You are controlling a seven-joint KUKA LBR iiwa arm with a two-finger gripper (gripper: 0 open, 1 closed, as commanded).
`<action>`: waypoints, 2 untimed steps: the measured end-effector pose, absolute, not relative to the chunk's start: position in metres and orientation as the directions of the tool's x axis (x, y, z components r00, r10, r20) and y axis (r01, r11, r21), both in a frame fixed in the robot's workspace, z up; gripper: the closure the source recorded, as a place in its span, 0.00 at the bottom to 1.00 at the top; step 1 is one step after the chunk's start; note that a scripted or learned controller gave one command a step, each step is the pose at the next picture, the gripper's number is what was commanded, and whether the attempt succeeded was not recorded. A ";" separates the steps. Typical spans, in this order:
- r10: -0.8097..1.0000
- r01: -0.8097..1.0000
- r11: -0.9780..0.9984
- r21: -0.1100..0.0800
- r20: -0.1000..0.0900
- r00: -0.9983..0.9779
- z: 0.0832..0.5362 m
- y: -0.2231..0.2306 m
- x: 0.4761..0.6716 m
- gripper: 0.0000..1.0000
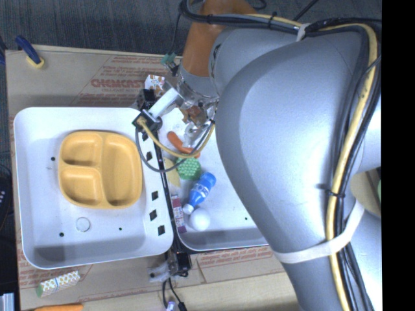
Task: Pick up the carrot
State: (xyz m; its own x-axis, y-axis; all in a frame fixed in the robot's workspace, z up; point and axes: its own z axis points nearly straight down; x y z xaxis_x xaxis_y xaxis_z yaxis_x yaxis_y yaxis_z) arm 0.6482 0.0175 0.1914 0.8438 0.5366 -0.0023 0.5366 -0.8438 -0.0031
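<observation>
Camera view: the gripper [183, 123] hangs over the right bin [220, 238], whether spread or closed I cannot tell; the carrot [179, 142] lies just beneath it (orange, slanted), near a green object [189, 168] and a blue bottle [200, 191]; a yellow tray [100, 168] sits in the left bin [32, 193].

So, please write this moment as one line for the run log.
tool: over right bin, at carrot | grasp: unclear | tray: left bin | bottle: right bin
</observation>
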 end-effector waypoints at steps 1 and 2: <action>0.204 0.204 -0.979 -0.001 -0.003 0.979 0.191 0.016 0.645 0.00; 0.209 0.209 -0.978 -0.001 -0.006 0.978 0.201 0.016 0.645 1.00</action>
